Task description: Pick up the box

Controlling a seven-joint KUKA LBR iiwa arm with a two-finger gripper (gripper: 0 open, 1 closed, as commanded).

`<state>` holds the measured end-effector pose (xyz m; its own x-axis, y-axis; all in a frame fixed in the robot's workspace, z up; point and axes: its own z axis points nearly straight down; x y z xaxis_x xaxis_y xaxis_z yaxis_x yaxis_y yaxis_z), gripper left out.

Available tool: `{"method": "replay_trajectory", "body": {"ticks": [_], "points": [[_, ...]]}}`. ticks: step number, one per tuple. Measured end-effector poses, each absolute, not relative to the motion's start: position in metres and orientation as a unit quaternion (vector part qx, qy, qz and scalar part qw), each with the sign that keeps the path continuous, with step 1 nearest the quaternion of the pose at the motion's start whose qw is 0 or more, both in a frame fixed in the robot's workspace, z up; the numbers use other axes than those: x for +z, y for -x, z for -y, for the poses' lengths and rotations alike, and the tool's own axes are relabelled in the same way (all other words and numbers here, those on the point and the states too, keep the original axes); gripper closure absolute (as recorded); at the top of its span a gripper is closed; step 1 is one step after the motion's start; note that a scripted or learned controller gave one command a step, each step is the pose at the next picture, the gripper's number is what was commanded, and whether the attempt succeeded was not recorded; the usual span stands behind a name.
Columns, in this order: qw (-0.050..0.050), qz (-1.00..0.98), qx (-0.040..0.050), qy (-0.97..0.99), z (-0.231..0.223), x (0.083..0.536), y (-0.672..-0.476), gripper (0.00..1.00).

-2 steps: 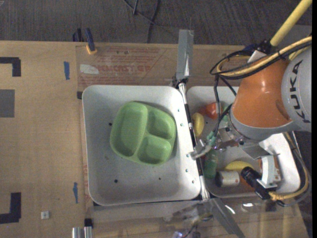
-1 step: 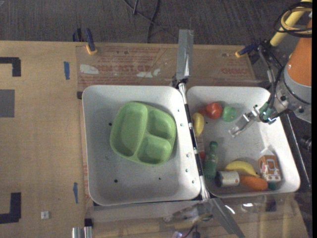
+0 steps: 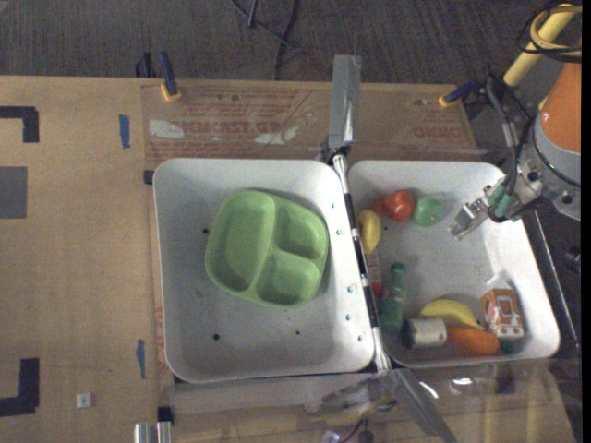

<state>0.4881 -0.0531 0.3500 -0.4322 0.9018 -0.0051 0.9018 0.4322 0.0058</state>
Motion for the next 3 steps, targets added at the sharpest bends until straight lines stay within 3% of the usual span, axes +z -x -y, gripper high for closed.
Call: {"method": "replay_trajectory", "body": {"ticks": [1,2,3], "points": [[0.002,-0.709,0.0003,-0.705,0.127,0.428,-0.48,1.0],[0.002,-0.709,0.0003,-0.705,0.126,0.428,-0.48,0.0],[0.005,-0.71,0.0008,-0.704,0.125,0.439,-0.482,1.0]]}}
